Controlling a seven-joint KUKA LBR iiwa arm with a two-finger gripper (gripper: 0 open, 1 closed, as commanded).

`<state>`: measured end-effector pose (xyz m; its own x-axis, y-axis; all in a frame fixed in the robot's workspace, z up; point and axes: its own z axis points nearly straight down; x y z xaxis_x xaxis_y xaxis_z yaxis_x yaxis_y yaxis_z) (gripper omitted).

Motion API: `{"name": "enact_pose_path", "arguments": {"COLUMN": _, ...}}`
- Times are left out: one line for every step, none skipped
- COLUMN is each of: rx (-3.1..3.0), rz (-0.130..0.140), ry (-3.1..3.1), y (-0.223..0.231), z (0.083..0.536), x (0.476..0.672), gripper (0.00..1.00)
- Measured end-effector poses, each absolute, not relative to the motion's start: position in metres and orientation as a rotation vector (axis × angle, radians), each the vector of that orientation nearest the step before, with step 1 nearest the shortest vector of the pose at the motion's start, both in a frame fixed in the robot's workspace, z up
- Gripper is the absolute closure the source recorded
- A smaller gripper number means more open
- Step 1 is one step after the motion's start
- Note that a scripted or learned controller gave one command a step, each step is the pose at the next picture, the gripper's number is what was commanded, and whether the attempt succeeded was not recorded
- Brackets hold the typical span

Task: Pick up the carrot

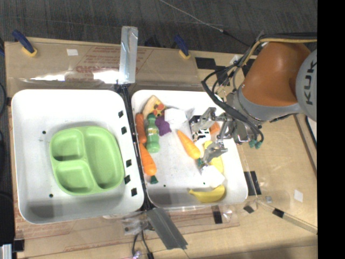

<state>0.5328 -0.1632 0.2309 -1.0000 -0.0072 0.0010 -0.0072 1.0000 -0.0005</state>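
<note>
An orange carrot (188,143) lies at a slant in the middle of the right bin (237,185). A second carrot (148,162) with a green top lies along that bin's left wall. My gripper (210,135) hangs low over the right side of the bin, just right of the middle carrot. Its fingers (218,148) stand apart, and the carrot is not between them. A small black-and-white item and something yellow lie under the gripper, partly hidden.
The right bin also holds a green bottle (152,136), purple grapes (163,126), a reddish sausage (140,125), a white block (174,116) and a banana (208,195) at the front. A green divided plate (86,159) lies in the left bin (27,112).
</note>
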Motion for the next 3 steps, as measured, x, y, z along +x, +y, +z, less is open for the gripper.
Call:
{"name": "enact_pose_path", "arguments": {"rx": -0.082, "rz": -0.005, "ry": -3.13, "y": -0.174, "z": 0.117, "x": 0.595, "gripper": 0.0}}
{"name": "enact_pose_path", "arguments": {"rx": 0.232, "rz": 0.0, "ry": -3.135, "y": -0.165, "z": 0.093, "x": 0.614, "gripper": 0.0}}
{"name": "enact_pose_path", "arguments": {"rx": 0.567, "rz": -0.003, "ry": -3.089, "y": -0.174, "z": 0.092, "x": 0.58, "gripper": 0.0}}
